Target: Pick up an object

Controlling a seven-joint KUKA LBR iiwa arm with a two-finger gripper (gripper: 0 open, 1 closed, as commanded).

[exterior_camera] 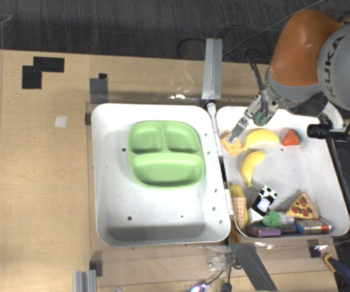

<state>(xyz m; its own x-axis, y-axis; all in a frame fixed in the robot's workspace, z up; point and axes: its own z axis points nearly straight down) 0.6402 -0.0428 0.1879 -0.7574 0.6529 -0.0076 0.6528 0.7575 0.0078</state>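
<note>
Two bins | gripper point(240, 128) over right bin point(339, 193); finger gap unclear | bananas point(255, 151) just beside; tomato point(291, 138) near | green tray point(165, 152) in left bin point(108, 181)

Claw point(240, 128) above right bin point(339, 181) — bananas point(257, 149) beside

Bare floor around green tray point(165, 152); right bin point(338, 181) crowded (near corner, seemingly).
</note>
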